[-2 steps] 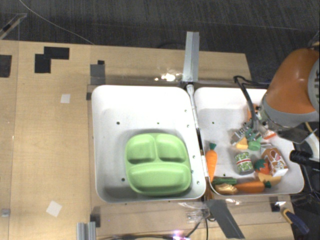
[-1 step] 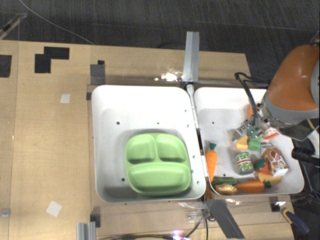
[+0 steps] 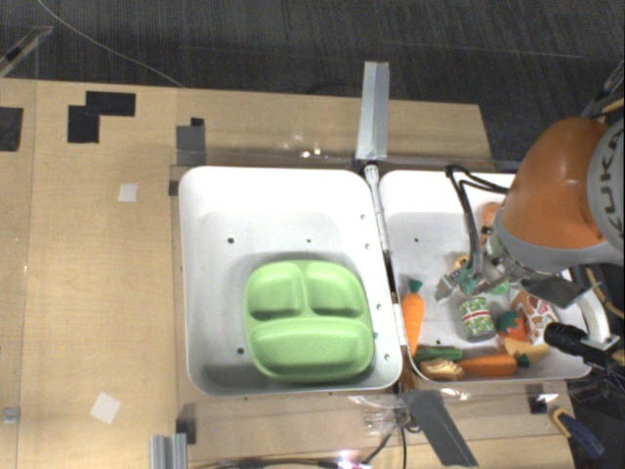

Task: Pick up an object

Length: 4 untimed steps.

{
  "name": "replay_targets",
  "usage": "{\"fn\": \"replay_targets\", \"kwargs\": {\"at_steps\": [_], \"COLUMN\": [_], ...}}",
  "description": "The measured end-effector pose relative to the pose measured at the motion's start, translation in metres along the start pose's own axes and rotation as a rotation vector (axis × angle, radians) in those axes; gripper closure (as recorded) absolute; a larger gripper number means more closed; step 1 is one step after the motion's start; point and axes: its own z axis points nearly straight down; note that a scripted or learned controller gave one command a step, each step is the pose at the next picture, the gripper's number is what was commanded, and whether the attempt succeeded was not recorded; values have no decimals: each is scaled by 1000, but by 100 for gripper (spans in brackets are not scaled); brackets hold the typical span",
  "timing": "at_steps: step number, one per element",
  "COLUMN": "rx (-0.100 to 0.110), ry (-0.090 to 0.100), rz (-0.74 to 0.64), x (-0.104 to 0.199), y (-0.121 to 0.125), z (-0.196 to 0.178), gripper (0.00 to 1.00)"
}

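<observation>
A small green-and-white can [image 3: 476, 318] is seen standing in the right bin [image 3: 420, 223], and that looks like the object being gone for. Just above it the gripper [image 3: 473, 280] is poised, teal-tipped and hanging from the wrist; whether its fingers are spread or closed cannot be told, since the orange band of the arm [image 3: 557, 198] covers much of it. Nothing can be seen held between them.

Around the can, toy food is crowded along the bin's near wall: a carrot [image 3: 413, 318] lying lengthwise by the divider, a second orange carrot [image 3: 488, 364] flat along the front, a yellowish piece [image 3: 439, 367] beside it. All appear to be smooth moulded plastic, rounded and likely slippery.

In the left bin [image 3: 225, 213], a glossy green divided tray [image 3: 308, 319] is resting, three compartments moulded in.
</observation>
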Motion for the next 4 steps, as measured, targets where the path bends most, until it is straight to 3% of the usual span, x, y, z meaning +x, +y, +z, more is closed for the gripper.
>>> {"fn": "replay_targets", "kwargs": {"at_steps": [1, 2, 3, 4], "rx": [0, 0, 0, 3], "ry": [-1, 0, -1, -1], "rz": [0, 84, 83, -104], "x": [-1, 18, 18, -40], "y": [0, 9, 9, -23], "z": [0, 17, 17, 91], "gripper": [0, 0, 0, 0]}}
